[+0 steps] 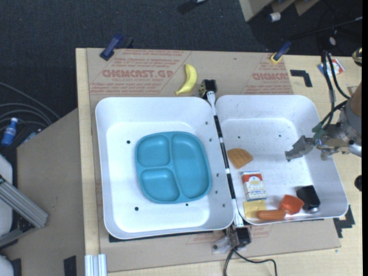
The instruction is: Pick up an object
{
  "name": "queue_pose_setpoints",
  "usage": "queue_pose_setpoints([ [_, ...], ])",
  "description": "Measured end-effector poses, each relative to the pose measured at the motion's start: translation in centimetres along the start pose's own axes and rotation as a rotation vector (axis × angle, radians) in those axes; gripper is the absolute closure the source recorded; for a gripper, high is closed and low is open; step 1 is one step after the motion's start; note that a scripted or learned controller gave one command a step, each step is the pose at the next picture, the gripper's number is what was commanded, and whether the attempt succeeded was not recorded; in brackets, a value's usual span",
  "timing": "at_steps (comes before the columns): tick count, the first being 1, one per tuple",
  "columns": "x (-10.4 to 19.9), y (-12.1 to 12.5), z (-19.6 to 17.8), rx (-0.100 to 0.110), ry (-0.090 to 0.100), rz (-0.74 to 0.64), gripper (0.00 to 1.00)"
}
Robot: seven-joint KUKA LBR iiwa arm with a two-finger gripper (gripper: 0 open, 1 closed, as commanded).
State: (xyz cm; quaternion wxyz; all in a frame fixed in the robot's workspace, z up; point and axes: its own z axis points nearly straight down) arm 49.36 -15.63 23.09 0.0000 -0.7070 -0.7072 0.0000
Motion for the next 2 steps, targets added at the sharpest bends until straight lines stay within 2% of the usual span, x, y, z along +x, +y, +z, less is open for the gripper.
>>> queue_pose_setpoints([
  [1, 4.3, -1.3, 8.6, 0.003, 0.001, 0.0, 0.0],
  [2, 6.1, 2.9, 14.4, -0.003, 0.001, -0.001, 0.0],
])
